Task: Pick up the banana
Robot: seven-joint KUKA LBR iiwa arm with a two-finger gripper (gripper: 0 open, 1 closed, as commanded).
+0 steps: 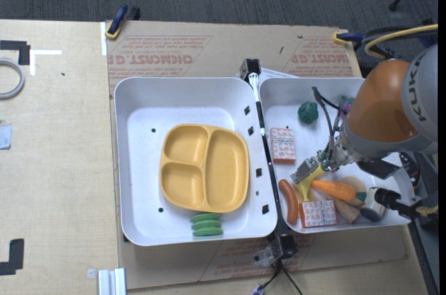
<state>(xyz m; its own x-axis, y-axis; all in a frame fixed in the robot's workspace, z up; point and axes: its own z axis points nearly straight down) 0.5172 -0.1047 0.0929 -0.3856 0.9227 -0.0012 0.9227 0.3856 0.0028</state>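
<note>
The banana (305, 192) lies in the right bin (279, 93), near its middle. Only slivers of its yellow skin show, because my gripper (311, 170) is down right on top of it. The arm with its orange band (380, 102) reaches in from the right and hides the bin's right side. I cannot tell whether the banana is between the gripper's tips or just under them.
Crowding the banana are an orange carrot (336, 190), a red sausage (288, 201) and a red-and-white box (319, 214). Another box (282, 145) and a green lump (308, 112) lie farther back. The left bin (132, 147) holds a yellow divided plate (206, 168) and a green item (205, 224).
</note>
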